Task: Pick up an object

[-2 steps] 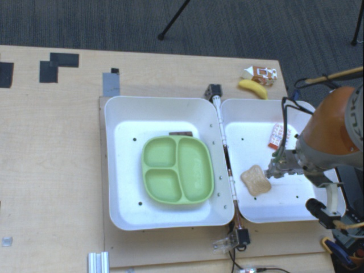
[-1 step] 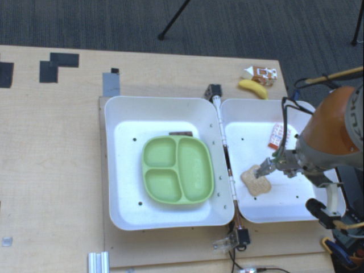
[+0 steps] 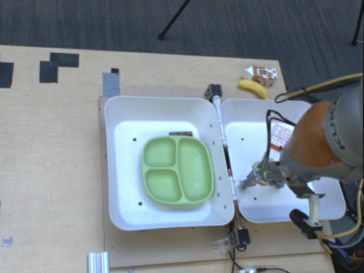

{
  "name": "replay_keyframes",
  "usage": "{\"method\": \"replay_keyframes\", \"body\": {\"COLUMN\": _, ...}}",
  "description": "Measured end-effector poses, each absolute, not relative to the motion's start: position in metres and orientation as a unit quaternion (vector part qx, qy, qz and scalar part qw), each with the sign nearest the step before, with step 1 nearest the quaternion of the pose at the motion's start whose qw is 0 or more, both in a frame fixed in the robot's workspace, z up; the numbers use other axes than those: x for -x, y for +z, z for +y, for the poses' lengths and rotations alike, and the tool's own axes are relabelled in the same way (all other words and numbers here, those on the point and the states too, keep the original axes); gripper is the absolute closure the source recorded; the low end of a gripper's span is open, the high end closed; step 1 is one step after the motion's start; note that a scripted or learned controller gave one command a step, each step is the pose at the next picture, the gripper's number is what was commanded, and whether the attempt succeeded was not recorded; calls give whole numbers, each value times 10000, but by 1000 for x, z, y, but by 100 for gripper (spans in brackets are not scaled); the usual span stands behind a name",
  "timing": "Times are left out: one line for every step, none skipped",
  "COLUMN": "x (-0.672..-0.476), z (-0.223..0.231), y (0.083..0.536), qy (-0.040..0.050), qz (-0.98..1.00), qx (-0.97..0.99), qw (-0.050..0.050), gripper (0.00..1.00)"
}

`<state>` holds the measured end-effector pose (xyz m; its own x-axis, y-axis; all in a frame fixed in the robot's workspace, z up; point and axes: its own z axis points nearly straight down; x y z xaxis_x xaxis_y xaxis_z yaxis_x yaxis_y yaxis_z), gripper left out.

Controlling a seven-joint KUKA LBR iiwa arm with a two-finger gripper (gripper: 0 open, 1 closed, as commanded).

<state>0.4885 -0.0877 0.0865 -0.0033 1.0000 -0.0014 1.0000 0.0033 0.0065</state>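
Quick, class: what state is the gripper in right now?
Gripper: low in the right bin; open, shut or holding cannot be told.

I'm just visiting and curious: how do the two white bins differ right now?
The left bin holds a green divided plate; the right bin has the robot's hand reaching into it, with a red-and-white packet near its far side. The arm covers part of the right bin; the left bin lies in open view. Both are shallow, white and rounded.
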Motion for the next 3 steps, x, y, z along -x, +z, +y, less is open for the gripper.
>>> {"method": "replay_keyframes", "body": {"x": -491, "z": -88, "y": 98, "qy": 38, "qz": 7091, "qx": -7051, "qw": 49, "gripper": 100}}
{"method": "replay_keyframes", "body": {"x": -491, "z": -87, "y": 98, "qy": 37, "qz": 7091, "qx": -7051, "qw": 49, "gripper": 0}}
{"method": "replay_keyframes", "body": {"x": -492, "z": -87, "y": 108, "qy": 51, "qz": 7105, "qx": -7037, "qw": 61, "gripper": 100}}
